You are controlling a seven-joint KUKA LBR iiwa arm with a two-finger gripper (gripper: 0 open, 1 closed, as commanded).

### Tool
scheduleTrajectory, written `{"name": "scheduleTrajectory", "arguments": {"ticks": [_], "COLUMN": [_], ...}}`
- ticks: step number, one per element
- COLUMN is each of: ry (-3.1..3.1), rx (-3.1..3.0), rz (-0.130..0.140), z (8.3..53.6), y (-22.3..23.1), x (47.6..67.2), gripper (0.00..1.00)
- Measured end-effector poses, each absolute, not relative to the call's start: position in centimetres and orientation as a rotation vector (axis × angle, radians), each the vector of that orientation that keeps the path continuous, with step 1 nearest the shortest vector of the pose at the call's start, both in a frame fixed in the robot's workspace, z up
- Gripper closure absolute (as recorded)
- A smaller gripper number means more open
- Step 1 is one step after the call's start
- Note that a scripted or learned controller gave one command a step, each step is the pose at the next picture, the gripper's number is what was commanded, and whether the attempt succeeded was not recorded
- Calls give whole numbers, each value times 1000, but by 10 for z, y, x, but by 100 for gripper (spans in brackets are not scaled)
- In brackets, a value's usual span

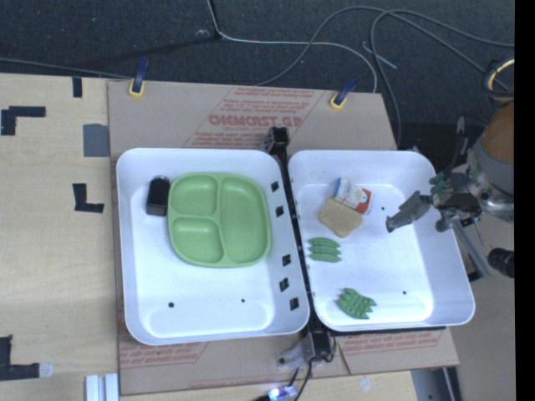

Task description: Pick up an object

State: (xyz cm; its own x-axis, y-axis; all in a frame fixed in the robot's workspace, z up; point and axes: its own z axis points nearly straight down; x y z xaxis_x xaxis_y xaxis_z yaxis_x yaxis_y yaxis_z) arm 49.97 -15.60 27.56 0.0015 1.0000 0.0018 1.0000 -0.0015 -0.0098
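Tan and spongy-looking, the slice of bread (pixel 338 217) lies in the right bin (pixel 418 307), toward ten o'clock of that bin's floor, touching a small red, white and blue carton (pixel 352 194) at its upper edge. It is the closest thing to the end effector (pixel 401 216), which hangs at three o'clock from it, over the bin's middle right, well apart from it and with nothing between the fingers. Whether those fingers are spread or pressed together I cannot tell; they read as one dark wedge.

Two green pea pods offer alternatives: one pod (pixel 324 250) just at six o'clock of the bread, another (pixel 355 304) near the bin's lower edge. Both look flat and thin, probably harder to pinch.

For a clean pick, I would travel toward nine o'clock until centred over the bread's free lower half, away from the carton, then descend with the fingers straddling its narrow side. Closing too near the carton risks catching both.

Across the divider, the left bin (pixel 142 307) carries a green divided plate (pixel 220 220) and a black block (pixel 157 195) at its nine o'clock.
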Motion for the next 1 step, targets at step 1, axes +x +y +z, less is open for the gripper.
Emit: {"name": "scheduleTrajectory", "arguments": {"ticks": [1], "ry": [-2222], "rx": [-2220], "rz": [1], "z": [280], "y": [-156], "x": [501], "gripper": [0]}}
